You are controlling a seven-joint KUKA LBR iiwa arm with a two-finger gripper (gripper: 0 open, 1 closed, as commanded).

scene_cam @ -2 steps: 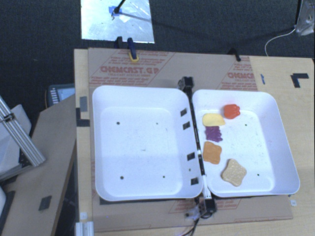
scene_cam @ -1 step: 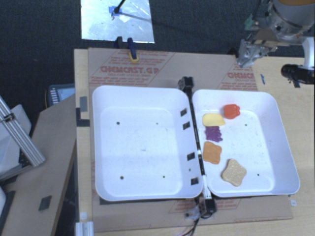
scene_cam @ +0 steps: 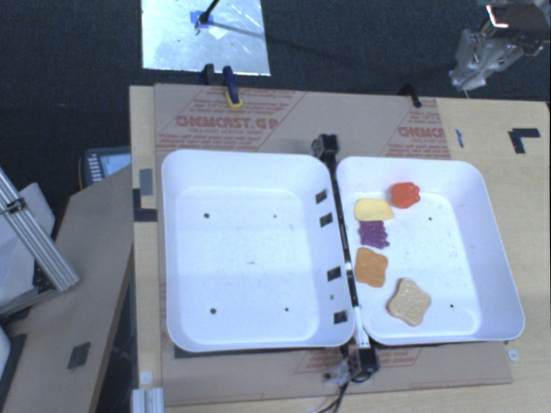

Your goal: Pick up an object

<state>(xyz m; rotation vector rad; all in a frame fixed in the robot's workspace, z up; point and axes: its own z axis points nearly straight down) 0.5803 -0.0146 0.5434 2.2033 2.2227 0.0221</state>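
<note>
We read this as pre-grasp: nothing picked yet. The pincer (scene_cam: 482, 58) sits at the top right of the camera view, beyond the far edge of the counter (scene_cam: 284, 114) and well apart from both bins; it's blurred and seen at an awkward angle, so we cannot tell how it's set, and we see nothing carried in it

All candidates lie in the right bin (scene_cam: 495, 256), clustered along its left side: red piece (scene_cam: 405, 194) farthest back, yellow piece (scene_cam: 373, 209) just beside it, purple piece (scene_cam: 373, 233) below that, orange piece (scene_cam: 371, 267) next, tan toast-shaped piece (scene_cam: 408, 302) nearest the front. Yellow and purple look close to touching; the tan one stands a little apart. Left bin (scene_cam: 172, 256) carries no objects

Left to do, as we judge it: pick a target, travel over the right bin, descend, close, lift. That's the whole task. Tan or red look like the least crowded picks
</note>
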